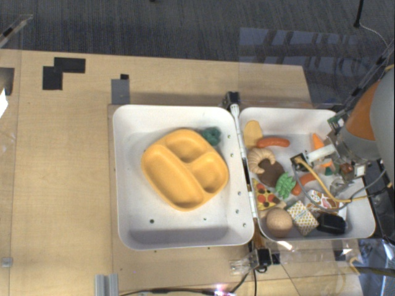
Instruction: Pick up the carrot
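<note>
The arm [370, 119] is cut off by the right edge of the camera view, so that only its grey wrist section and part of the orange band are seen. The gripper [327, 162] is located over the right part of the right bin [364, 227], amid cables and small fittings. Whether the pincer is released or clenched cannot be told, and nothing can be confirmed as grasped.

The carrot [317, 141], a small orange piece, is seen in the upper right part of the right bin, just beside the gripper assembly and partly covered by it. Contact between the two cannot be determined.

Other items are crowded in the right bin and overlap one another: a red sausage-shaped item [273, 142], a pale yellow item [252, 132], a brown ring-shaped item [266, 165], a green item [284, 185], a tan round item [278, 221], a patterned box [302, 217] and a black item [331, 223].

In the left bin [133, 227], a yellow divided tray [184, 168] is placed. A dark green item [212, 135] is partly hidden behind the tray's far rim, and its form cannot be made out.
</note>
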Controlling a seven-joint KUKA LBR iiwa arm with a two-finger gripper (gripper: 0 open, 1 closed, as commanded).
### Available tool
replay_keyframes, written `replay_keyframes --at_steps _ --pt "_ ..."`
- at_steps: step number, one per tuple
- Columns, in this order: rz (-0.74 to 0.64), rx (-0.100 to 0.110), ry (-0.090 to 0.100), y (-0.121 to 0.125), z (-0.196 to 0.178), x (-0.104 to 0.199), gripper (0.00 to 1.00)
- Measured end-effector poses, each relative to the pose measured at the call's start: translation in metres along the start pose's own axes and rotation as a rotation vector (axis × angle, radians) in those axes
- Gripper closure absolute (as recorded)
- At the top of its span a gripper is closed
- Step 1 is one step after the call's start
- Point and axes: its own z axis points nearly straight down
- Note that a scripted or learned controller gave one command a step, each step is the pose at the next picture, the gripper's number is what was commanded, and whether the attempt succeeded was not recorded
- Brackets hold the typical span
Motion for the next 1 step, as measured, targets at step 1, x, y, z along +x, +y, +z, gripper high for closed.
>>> replay_keyframes --at_steps 1 --pt "0.066 -0.001 0.004 0.0052 -0.0002 -0.015 0.0"
